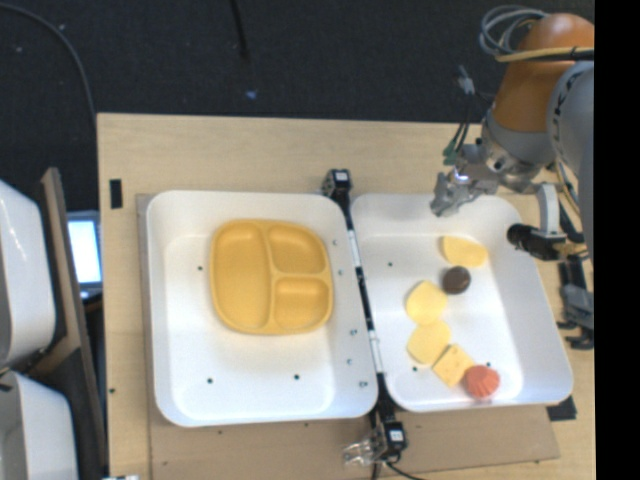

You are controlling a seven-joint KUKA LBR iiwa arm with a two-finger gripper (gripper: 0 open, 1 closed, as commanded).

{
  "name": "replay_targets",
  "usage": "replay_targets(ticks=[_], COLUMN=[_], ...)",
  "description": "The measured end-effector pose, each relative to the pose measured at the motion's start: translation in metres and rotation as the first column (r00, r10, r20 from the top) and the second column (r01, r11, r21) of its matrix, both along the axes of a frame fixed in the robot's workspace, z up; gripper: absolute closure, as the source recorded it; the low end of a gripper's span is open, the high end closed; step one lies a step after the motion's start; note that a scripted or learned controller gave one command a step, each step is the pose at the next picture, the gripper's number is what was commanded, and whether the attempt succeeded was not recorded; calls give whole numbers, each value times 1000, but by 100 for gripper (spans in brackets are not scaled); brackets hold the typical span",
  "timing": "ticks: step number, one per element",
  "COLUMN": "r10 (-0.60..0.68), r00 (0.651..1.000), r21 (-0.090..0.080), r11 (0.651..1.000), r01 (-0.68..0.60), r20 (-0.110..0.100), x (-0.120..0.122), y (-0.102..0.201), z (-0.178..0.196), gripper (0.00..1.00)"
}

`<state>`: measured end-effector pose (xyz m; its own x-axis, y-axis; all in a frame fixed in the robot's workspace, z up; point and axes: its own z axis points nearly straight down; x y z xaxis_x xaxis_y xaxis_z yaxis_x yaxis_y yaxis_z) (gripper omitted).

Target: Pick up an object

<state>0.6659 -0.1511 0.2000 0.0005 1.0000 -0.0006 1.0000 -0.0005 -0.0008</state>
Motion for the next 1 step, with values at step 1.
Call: replay_targets(ticks=[1], r10=[3], r00=[1000], r21=[1], r11=[1000], r01=[-3], r20=[1], x=[-3], y=[49], z=[0], gripper=[100])
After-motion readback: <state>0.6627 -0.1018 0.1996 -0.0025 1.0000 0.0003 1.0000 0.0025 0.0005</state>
